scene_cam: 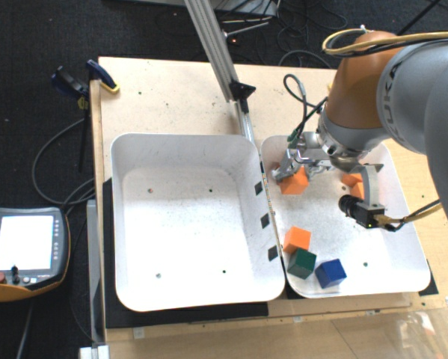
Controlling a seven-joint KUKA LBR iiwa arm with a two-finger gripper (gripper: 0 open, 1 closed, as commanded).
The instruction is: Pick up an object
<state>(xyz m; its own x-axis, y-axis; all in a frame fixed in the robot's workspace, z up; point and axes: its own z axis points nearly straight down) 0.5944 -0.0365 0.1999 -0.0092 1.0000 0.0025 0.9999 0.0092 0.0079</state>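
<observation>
My gripper [292, 175] hangs over the far left part of the right bin [403, 264], close to the divider between the bins. It is shut on an orange block [295, 182], which sits tilted between the grey fingertips [283, 173]. Lower in the same bin lie an orange cube [298, 239], a green cube [302, 263] and a blue cube [330, 272], clustered near the front left corner. Another orange piece [352, 179] shows to the right of the gripper, partly hidden by the wrist hardware.
The left bin [134, 200] lies beside the right one, their rims touching. A slanted metal rail [212, 40] crosses the back of the bench. A black fitting with a cable [362, 212] hangs off the wrist over the right bin. A teach pendant [23, 254] lies off the bench at left.
</observation>
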